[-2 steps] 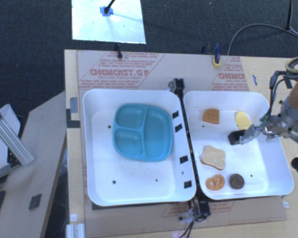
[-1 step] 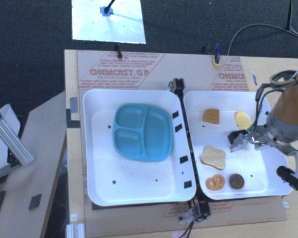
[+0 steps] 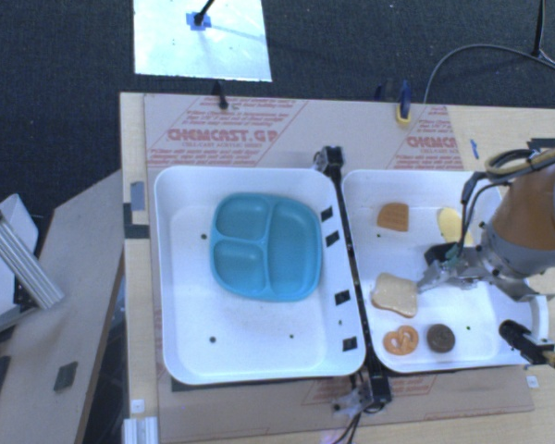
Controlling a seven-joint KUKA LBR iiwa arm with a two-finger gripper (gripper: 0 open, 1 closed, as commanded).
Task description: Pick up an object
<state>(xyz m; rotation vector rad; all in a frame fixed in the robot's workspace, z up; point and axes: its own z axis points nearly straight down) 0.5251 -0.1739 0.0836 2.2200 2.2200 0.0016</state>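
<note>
The slice of toast is lying flat in the right-hand bin, in the lower middle of the frame, and the gripper is hovering just beside its right edge, reaching in from the right of the frame. Nothing is sitting between the fingers, and whether they are spread or pressed together I cannot tell, as they are blurring into the grey wrist.

To do this step well, the gripper is probably needing to centre itself over the toast rather than its edge, since the slice is thin and flat against the bin floor and a grasp at the rim is likely to slide off. Coming straight down with one finger on each side of the slice looks the safer way, keeping clear of the pretzel just below.

Counting the right bin: one toast slice, one pretzel, one dark round cookie beside the pretzel, one orange-brown piece in the upper part, and one pale yellow piece partly hiding behind the arm's cables. That is making five small things. In the left bin, at the centre of the frame, one blue divided plate with three compartments is resting alone. Two bins are standing side by side.
</note>
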